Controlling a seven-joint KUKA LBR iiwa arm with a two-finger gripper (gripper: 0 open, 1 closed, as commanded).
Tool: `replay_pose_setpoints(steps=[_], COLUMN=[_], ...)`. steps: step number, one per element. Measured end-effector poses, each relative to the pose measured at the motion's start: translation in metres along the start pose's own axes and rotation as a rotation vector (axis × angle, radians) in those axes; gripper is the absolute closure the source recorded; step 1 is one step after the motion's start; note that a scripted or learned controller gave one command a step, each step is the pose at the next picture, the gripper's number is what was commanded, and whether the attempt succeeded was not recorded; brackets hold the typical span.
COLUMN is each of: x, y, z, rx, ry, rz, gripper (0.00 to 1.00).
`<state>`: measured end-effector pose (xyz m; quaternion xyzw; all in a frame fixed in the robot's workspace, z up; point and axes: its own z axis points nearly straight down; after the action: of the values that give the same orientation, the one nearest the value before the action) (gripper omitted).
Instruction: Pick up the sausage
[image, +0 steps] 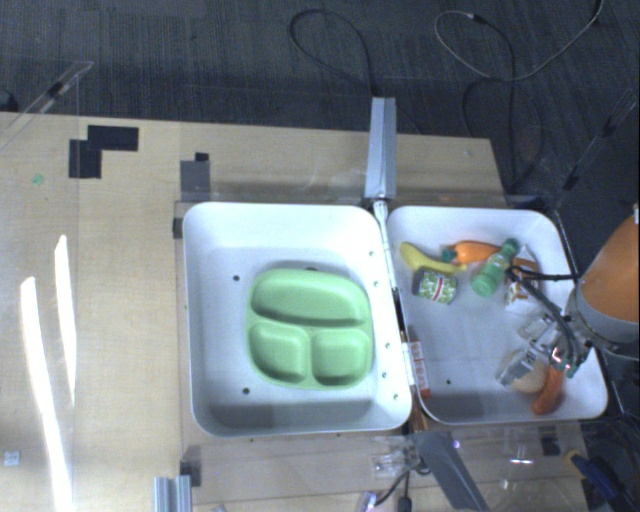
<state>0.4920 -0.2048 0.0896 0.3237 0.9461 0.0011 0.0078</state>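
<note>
Pale wooden bench (90, 330) — two white bins (205, 300) side by side, black tape marks (100, 148).

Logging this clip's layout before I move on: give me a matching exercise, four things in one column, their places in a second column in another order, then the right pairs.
Things:
1. green divided tray
2. banana
3. green bottle
4. sausage

Places:
A. right bin, near right corner, beside the pincer
B. middle of the left bin
C. right bin, far left part, above a small can
D. right bin, far side, beside an orange carrot

Pairs: 1-B, 2-C, 3-D, 4-A
</note>
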Motion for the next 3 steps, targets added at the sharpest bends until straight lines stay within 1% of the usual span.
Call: replay_pose_setpoints(steps=[1,2,3], x=[0.000,-0.002,-0.002], y=[-0.002,0.001,0.001], z=[0.000,-0.012,-0.012], rx=[0.003,-0.004,-0.004], ry=[0.003,-0.005,-0.004], rz=[0.162,0.162,0.162], gripper=[0.00,1.00,0.00])
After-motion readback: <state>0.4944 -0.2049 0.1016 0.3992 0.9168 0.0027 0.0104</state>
